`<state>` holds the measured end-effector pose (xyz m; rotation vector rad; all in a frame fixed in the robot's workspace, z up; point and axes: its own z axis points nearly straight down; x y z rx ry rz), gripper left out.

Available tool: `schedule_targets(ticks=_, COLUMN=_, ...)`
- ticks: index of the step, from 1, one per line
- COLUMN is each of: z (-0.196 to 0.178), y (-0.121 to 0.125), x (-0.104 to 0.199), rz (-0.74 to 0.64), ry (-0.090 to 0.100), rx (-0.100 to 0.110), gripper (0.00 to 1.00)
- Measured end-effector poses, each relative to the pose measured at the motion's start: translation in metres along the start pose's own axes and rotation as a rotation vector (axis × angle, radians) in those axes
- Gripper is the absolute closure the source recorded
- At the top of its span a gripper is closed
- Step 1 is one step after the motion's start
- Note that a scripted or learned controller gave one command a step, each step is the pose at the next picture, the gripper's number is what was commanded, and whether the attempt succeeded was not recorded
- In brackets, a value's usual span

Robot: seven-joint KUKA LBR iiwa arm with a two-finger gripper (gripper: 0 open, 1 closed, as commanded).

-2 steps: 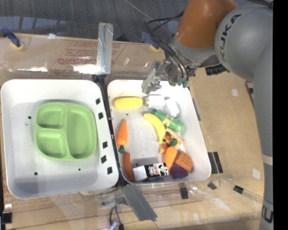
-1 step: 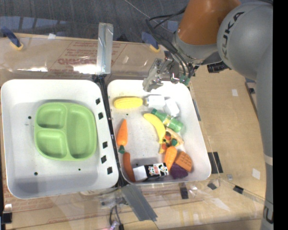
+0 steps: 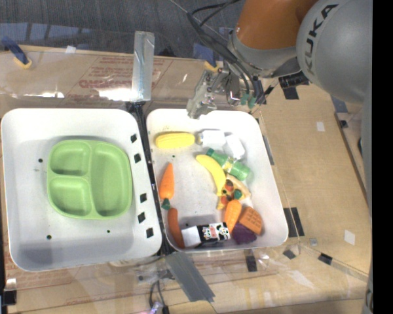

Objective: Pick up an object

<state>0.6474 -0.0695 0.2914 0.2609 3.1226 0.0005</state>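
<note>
Hovering over the back rim of the right shallow white bin, the metal two-finger tool had nothing in it that I could see; couldn't tell how wide it was spread. Just in front of it lay a yellow corn cob toy, closest item. That bin was crowded: curved yellow banana, orange carrot, white block, green bottle, cow-print carton, purple-and-orange toy. The left white bin held a green sectioned plate, with bare floor around it. Brown cardboard counter sat beside them.
</note>
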Motion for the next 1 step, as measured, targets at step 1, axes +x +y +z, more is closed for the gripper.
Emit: schedule_targets(ticks=1, z=0.0809, y=0.0616, x=0.0369, rz=-0.056, ry=0.015, rx=0.000, gripper=1.00)
